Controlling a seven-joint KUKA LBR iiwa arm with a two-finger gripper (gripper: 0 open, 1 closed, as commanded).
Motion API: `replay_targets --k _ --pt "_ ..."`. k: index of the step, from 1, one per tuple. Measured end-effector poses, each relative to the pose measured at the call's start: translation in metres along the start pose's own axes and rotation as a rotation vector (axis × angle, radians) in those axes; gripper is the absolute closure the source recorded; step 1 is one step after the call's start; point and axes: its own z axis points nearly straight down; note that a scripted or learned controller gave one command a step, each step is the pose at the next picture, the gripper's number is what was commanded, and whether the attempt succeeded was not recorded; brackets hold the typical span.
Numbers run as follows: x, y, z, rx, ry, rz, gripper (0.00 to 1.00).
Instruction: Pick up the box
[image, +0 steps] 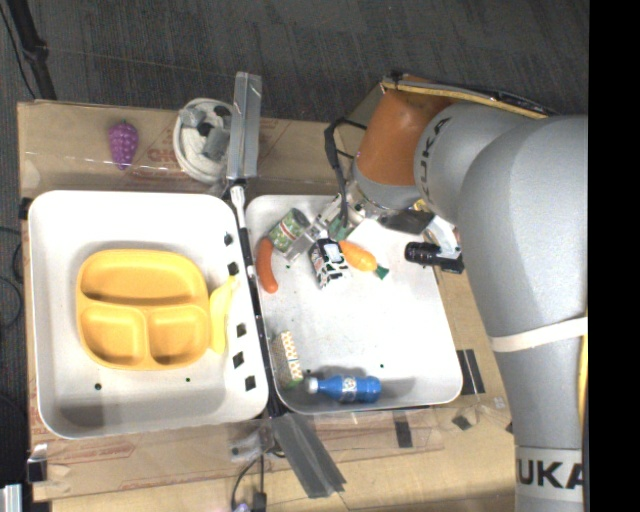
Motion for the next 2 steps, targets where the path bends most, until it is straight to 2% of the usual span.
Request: replay_targets --k 1,2 --pt "0.0266 0.0125 -0.0005 -0.005 -0.008 0.31 0.0" --pt "0.0194 0.0182 -0.0001 -0.007 -0.003 0.515 0.0"
